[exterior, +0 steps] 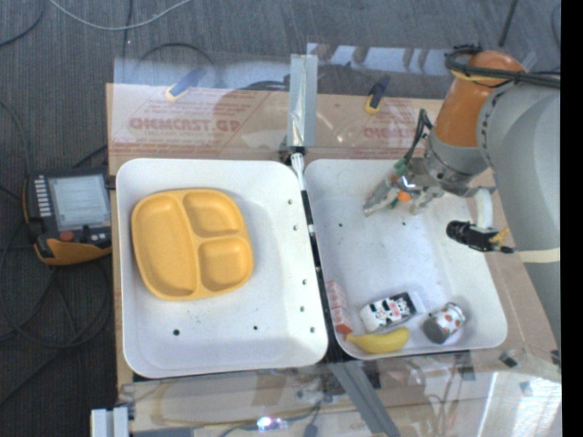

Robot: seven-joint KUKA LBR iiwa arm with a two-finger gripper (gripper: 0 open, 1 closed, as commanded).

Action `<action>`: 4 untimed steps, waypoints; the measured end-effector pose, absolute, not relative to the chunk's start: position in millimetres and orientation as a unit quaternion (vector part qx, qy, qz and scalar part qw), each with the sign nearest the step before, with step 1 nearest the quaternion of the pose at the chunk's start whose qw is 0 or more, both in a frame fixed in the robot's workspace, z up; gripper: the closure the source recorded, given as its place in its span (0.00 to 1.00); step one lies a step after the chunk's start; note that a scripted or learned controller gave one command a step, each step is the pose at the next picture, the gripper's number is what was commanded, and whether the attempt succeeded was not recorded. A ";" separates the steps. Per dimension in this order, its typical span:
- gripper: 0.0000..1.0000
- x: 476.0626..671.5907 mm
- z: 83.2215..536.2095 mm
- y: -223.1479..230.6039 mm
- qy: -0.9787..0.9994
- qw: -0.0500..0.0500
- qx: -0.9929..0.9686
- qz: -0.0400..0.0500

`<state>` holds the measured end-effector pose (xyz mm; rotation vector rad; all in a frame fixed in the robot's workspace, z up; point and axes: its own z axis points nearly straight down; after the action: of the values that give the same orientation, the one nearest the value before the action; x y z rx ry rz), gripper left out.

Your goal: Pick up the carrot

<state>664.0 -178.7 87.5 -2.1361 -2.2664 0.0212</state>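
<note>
A banana (381, 340) lies at the near rim of the right bin (364, 244). Far left of the banana, a yellow divided plate (191, 242) sits in the left bin (273, 335). Well beyond the banana, toward the far rim, the gripper (399, 198) hangs low with an orange sliver, the carrot (403, 196), showing directly at the pincer. Whether the pincer is wide, narrow or gripping cannot be told.

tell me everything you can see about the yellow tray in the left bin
The yellow tray is a rounded-corner divided plate, plastic by its look, with three compartments: one long one on its left, two smaller ones on its right. It lies flat, turned slightly askew, on the floor of the left bin, toward that bin's left side. Its compartments hold nothing.
</note>
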 end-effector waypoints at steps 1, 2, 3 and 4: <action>0.00 664.5 88.4 -131.5 -0.673 0.002 -0.739 0.009; 1.00 665.7 99.0 -127.8 -0.676 0.003 -0.737 0.007; 1.00 579.6 182.9 -58.0 -0.679 0.001 -0.734 0.001; 1.00 521.4 182.4 -65.6 -0.596 0.002 -0.803 0.002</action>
<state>521.4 -65.6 182.4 -2.5204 -1.8685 0.0047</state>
